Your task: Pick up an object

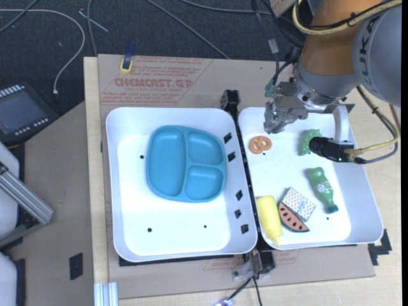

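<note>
My gripper [276, 122] hangs over the back left part of the right bin [357, 171]. It is just above and slightly right of a small orange pretzel-shaped piece [259, 145] lying on the bin floor. Nothing shows in its grasp. Further right lies a green leafy toy [310, 139], partly behind a black part of the arm. A green bottle [323, 189] lies near the bin's middle. A watermelon slice [295, 221], a checkered block [299, 201] and a yellow toy [269, 218] sit along the front left.
The left bin [127, 190] holds a blue divided plate [186, 163]. A black divider with clips [241, 171] runs between the bins. The arm's grey and orange body [344, 37] looms over the right bin's back. Cables trail from it.
</note>
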Available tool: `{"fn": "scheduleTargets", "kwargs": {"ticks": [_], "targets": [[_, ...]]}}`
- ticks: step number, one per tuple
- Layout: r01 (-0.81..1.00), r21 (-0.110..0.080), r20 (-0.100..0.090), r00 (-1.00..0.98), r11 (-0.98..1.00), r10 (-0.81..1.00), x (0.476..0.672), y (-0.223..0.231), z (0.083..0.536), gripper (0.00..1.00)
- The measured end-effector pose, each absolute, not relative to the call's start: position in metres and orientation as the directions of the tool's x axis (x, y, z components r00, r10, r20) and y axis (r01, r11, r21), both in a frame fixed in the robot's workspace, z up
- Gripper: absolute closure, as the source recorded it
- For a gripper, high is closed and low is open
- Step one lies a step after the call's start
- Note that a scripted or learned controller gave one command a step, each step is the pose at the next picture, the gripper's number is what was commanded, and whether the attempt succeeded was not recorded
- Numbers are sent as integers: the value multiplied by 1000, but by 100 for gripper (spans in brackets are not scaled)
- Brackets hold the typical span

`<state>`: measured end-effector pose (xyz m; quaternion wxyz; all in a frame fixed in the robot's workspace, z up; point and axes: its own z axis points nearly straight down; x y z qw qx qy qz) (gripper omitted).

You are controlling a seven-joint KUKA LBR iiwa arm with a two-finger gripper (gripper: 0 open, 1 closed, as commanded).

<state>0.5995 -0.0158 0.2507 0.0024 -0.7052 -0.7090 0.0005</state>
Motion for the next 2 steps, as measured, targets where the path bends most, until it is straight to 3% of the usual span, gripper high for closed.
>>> {"fn": "scheduleTargets", "kwargs": {"ticks": [2], "targets": [[1000,-2,2,-5,5,1000,601,84,242,100]]}}
